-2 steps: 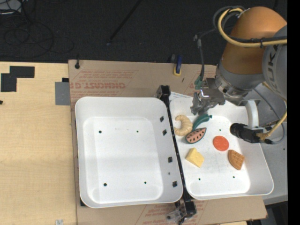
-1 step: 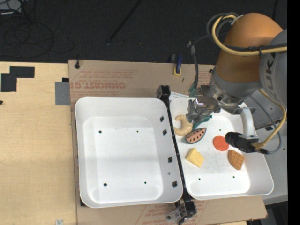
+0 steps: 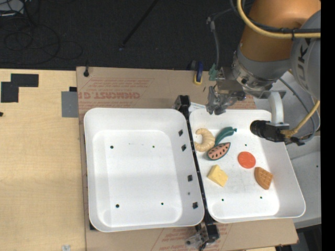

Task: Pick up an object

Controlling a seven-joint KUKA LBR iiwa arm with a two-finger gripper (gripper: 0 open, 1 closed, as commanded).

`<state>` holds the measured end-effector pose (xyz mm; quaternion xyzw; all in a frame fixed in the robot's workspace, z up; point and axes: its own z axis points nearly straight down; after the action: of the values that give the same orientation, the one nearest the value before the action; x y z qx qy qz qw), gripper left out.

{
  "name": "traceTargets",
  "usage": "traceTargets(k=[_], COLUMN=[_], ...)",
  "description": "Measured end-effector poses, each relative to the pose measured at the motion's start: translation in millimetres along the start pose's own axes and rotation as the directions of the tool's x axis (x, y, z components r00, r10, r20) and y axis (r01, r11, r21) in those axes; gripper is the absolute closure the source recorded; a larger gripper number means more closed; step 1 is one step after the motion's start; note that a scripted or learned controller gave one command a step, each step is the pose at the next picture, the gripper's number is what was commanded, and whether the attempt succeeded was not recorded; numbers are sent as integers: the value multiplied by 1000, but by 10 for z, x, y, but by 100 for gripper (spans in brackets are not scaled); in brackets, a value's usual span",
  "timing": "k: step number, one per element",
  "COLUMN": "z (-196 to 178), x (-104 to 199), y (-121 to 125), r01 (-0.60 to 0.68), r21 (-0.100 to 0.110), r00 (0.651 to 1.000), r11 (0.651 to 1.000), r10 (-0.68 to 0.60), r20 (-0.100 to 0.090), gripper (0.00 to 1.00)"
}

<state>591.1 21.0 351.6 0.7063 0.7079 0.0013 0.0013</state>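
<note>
The right bin holds several small toys. A cream croissant lies by a dark green pepper and a watermelon slice. Further toward the front sit a red-orange disc, a yellow cheese wedge and a brown waffle piece. My gripper hangs over the bin's back left corner, above and behind the croissant. It is open, with nothing between its fingers.
The left bin adjoins the right one along a black-clipped divider. A black cylindrical part juts over the right bin's far right rim. The arm's orange band looms above the back right. Cardboard lies under both bins.
</note>
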Motion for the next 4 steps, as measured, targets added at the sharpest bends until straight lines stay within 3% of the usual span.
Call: traceTargets(k=[2, 3, 4], z=[-1927, -1721, -1718], x=[1264, 1823, 2171], y=[20, -239, -616], r01=[5, 5, 3], r21=[-4, 11, 10], r00=[1000, 1000, 1000], r11=[1000, 1000, 1000], r10=[-5, -5, -3], r20=[-3, 0, 1], gripper=[100, 100, 100])
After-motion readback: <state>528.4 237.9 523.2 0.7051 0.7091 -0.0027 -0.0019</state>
